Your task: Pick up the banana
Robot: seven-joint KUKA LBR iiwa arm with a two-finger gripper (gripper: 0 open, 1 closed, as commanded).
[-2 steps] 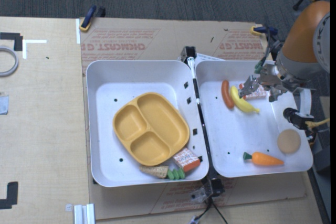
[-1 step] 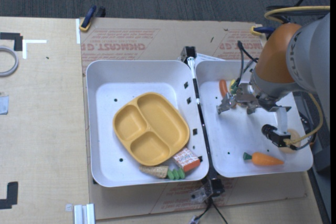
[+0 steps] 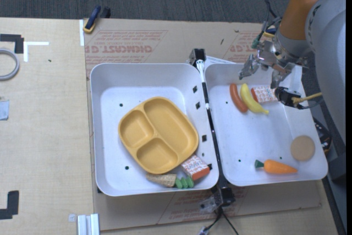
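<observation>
The banana (image 3: 253,100) (likely light, rigid, slippery) lies near the right bin's (image 3: 275,173) far edge; grasp mid-body. The gripper (image 3: 263,67) hovers spread.

Two shallow white plastic bins (image 3: 104,118) side by side on a cardboard-covered bench. In the right bin: a curved yellow banana (image 3: 253,100), touching a red sausage-shaped toy (image 3: 238,97) on one side and a small red-and-white box (image 3: 264,94) on the other. Just above the banana, clear of it, a metal two-finger gripper (image 3: 265,70). Well below the banana, an orange carrot (image 3: 276,167) and a tan disc (image 3: 302,147). Left of the banana, in the other bin, a yellow three-compartment plate (image 3: 158,135).
</observation>
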